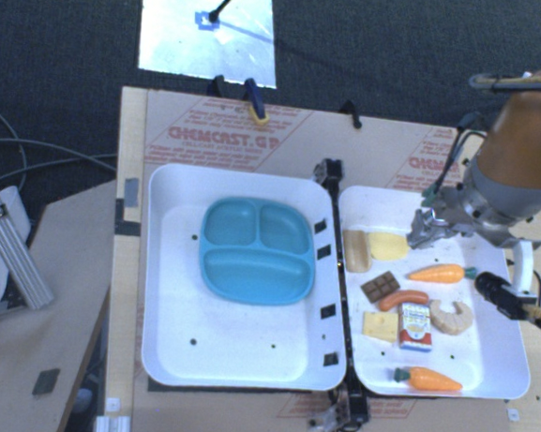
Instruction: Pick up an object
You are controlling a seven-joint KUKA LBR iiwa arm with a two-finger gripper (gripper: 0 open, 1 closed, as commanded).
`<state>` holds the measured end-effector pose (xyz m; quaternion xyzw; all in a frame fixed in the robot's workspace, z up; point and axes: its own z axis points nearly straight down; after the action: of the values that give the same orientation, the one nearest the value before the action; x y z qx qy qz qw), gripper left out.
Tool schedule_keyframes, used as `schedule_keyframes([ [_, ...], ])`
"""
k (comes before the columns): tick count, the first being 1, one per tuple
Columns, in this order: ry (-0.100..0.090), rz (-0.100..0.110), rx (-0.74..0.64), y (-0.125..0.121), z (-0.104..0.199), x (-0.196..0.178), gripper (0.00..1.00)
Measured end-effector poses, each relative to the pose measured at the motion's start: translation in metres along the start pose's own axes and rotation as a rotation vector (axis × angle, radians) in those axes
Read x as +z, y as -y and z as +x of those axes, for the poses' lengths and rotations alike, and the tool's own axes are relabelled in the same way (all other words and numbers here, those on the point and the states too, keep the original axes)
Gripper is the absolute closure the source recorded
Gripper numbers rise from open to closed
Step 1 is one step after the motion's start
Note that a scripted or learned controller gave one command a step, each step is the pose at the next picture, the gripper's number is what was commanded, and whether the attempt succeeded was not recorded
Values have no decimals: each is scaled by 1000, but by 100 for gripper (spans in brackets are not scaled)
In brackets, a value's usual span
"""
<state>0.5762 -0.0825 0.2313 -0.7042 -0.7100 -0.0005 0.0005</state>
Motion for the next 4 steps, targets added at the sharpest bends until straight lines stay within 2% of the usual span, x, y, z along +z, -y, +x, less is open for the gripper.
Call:
schedule_keyframes([
  [2, 0, 1, 0, 51, 94, -11, 100],
  [3, 0, 1, 1, 68, 137, 12, 100],
  [4, 0, -2, 2, 76, 148, -2, 100],
])
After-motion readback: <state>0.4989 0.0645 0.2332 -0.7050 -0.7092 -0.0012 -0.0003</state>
